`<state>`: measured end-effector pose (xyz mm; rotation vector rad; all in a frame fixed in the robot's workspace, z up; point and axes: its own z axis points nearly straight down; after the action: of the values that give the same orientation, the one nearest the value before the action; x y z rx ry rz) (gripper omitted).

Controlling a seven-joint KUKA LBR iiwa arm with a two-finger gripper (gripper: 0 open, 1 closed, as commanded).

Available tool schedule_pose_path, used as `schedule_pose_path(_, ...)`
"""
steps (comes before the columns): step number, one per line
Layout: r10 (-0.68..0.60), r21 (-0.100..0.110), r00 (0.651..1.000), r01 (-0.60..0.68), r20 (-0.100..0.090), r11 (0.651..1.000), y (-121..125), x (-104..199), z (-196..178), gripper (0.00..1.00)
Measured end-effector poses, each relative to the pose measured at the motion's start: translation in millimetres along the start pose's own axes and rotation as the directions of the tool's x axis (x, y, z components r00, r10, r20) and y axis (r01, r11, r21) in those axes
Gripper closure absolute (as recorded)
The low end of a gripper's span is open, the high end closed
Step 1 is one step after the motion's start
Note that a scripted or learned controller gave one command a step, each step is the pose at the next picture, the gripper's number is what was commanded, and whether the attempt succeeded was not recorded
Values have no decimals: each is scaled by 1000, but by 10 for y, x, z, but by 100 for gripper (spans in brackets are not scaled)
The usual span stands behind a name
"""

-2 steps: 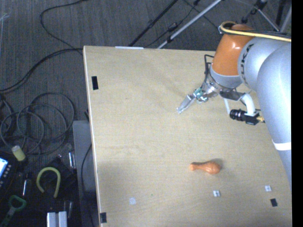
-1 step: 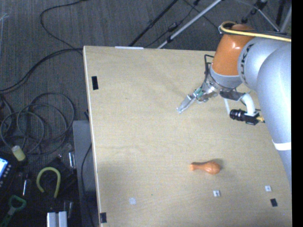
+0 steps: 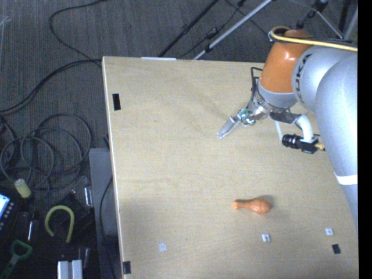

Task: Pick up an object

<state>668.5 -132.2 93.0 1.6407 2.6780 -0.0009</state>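
A small orange gourd-shaped object [image 3: 253, 206] lies on its side on the light wooden bench top [image 3: 174, 173], toward the front right. My gripper [image 3: 228, 128] hangs above the bench's middle right, pointing down and to the left from the orange-banded wrist [image 3: 282, 68]. It is well behind the orange object and apart from it. Nothing shows at its tip.
The grey arm [image 3: 337, 109] fills the right side. Small black and white markers [image 3: 265, 237] dot the bench near the front, and a black tab [image 3: 116, 102] sits at the left edge. Cables [image 3: 46, 144] and tools lie on the floor left of the bench; stand legs [image 3: 244, 16] cross behind.
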Motion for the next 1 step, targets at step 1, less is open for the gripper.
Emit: schedule_pose_path(1,1,-2,1000,-1,0,1000,3,1,-92,100)
